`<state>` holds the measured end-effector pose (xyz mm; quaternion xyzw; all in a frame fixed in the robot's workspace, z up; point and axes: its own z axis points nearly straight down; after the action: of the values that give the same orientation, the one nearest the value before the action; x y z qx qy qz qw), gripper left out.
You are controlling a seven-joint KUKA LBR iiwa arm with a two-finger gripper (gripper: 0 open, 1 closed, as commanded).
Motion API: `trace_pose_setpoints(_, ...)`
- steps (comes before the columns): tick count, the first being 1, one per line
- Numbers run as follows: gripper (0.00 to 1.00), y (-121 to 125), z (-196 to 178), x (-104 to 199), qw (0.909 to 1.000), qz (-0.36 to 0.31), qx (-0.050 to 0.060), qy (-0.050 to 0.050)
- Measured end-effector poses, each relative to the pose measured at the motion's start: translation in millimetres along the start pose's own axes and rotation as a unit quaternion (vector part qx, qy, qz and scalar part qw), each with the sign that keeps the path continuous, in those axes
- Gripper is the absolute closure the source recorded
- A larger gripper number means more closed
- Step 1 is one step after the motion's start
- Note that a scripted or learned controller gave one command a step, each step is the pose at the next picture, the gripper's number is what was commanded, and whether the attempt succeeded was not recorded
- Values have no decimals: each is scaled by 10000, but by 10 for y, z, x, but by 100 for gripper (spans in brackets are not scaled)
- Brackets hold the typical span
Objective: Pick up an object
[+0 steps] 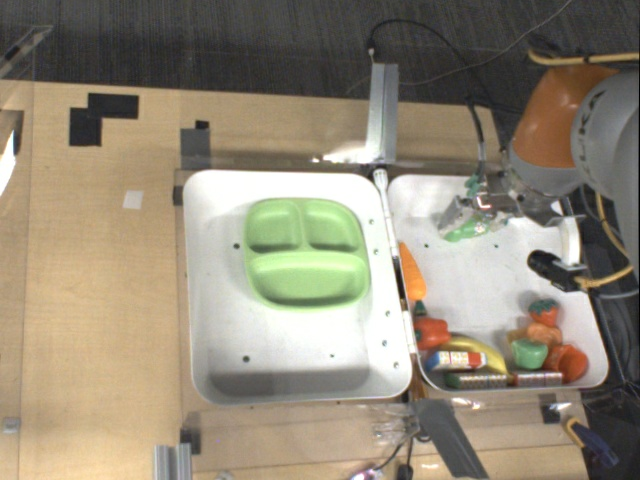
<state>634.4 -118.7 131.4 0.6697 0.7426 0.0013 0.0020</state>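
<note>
My gripper (pixel 472 216) hangs over the far part of the right bin (pixel 500 268), reaching in from the right below the arm's orange band. It is shut on a small green object (pixel 466 231) that shows between and just under the fingers. More objects lie along the bin's near edge: a banana (pixel 466 353), a red piece (pixel 431 330), a green piece (pixel 528 353) and an orange-red piece (pixel 570 362). An orange carrot (pixel 411 272) lies against the bin's left wall.
The left bin (pixel 215 298) holds a green divided plate (pixel 305 251). A metal post (pixel 384 118) stands behind the wall between the bins. Black cables and a black fitting (pixel 548 266) hang at the right bin's right side.
</note>
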Motion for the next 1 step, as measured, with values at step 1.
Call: trace_pose_setpoints(1, 0, 206, 419, -272, 9957, 924, -26, -2)
